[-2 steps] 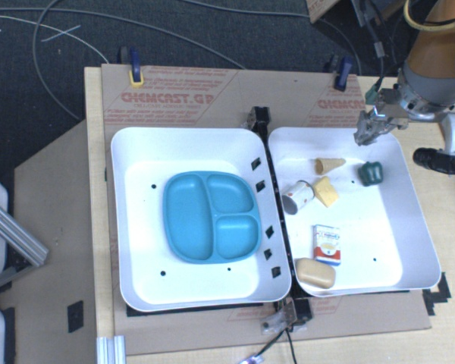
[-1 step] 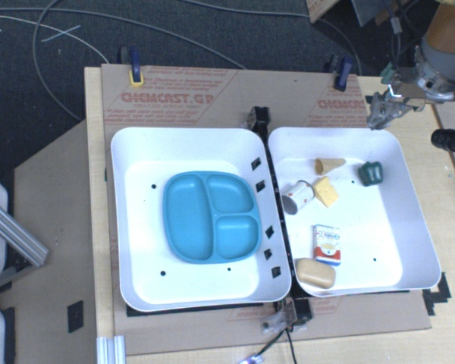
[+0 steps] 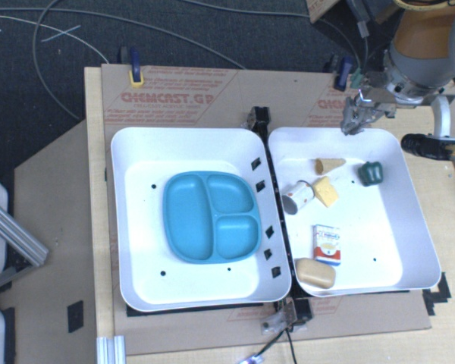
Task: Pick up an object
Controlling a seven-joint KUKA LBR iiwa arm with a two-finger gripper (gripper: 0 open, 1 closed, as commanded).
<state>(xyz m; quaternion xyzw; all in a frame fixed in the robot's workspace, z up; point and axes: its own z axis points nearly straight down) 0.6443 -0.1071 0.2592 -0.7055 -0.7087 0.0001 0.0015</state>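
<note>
Dark carpet surrounds the bench [image 3: 91, 226], with thin cables looping across the floor at the upper left. On the bench we see a cardboard sheet [image 3: 182, 89] printed in red, held at its far edge by two clamps, and on it two shallow white bins side by side.

We count one thing in the left bin [image 3: 129, 226]: a blue divided plate [image 3: 211, 216] with three compartments, lying flat near the middle.

We count six small things in the right bin [image 3: 409, 233]. A tan wedge-shaped piece [image 3: 329, 165] lies toward the far side, and a dark green object [image 3: 371, 174] sits well to its right, near the bin's right wall. A yellow block [image 3: 326, 192] lies just below the wedge, and a small white cylinder [image 3: 296, 197] rests on its side just beside the block, close to the divider between the bins. Nearer to us stands a small white carton with red and blue print [image 3: 327, 245], and a rounded tan object [image 3: 315, 273] lies just below it at the near wall.

We see the arm [image 3: 425, 29] entering from the upper right, and its gripper [image 3: 354, 117] sits over the far rim of the right bin, apart from all six objects. Nothing shows between its fingers; we cannot tell whether they stand apart or together.
</note>
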